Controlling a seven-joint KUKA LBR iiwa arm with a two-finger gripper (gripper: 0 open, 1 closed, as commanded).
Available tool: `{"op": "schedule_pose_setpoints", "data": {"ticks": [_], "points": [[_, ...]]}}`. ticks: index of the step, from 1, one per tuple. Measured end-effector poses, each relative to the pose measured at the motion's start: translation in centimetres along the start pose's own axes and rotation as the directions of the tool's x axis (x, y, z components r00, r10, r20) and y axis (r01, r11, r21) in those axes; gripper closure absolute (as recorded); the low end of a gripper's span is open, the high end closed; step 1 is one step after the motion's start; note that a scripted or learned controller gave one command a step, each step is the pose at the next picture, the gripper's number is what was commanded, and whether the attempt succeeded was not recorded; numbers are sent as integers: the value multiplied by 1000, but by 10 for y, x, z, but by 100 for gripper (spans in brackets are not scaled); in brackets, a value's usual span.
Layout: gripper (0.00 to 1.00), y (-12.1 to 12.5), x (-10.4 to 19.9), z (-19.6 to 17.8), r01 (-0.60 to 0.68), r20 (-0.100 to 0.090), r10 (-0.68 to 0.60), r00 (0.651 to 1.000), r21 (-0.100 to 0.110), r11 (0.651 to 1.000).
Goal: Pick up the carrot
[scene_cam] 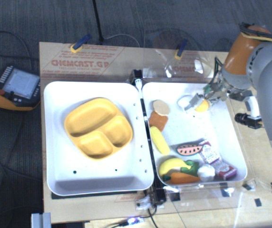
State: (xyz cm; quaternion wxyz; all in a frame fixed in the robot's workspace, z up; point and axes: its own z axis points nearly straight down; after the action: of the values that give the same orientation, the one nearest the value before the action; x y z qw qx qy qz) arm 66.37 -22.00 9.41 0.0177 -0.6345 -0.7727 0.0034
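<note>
The carrot (184, 178) is orange with a green leafy top and lies flat along the near wall of the right bin (221, 127). It is wedged below a yellow fruit (171, 165) and next to a small white ball (206, 173). My gripper (193, 101) hangs at the far end of the same bin, well away from the carrot. It sits right beside a small yellow piece (202, 106). Nothing of the carrot is between its tips.
The right bin also holds a beige-and-brown bread piece (159, 114), a long yellow piece (159, 139), a watermelon slice (191, 149), a small packet (211, 154) and a dark red item (226, 171). A yellow divided plate (98, 127) lies in the left bin (60, 175). A handheld pendant (14, 87) rests far left.
</note>
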Motion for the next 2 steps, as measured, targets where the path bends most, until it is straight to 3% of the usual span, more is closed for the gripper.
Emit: {"op": "schedule_pose_setpoints", "data": {"ticks": [1,2], "points": [[0,3,0,0,-29,-4,29,1000,9,1000],[0,1,1,1,-165,-9,165,986,24,986]]}}
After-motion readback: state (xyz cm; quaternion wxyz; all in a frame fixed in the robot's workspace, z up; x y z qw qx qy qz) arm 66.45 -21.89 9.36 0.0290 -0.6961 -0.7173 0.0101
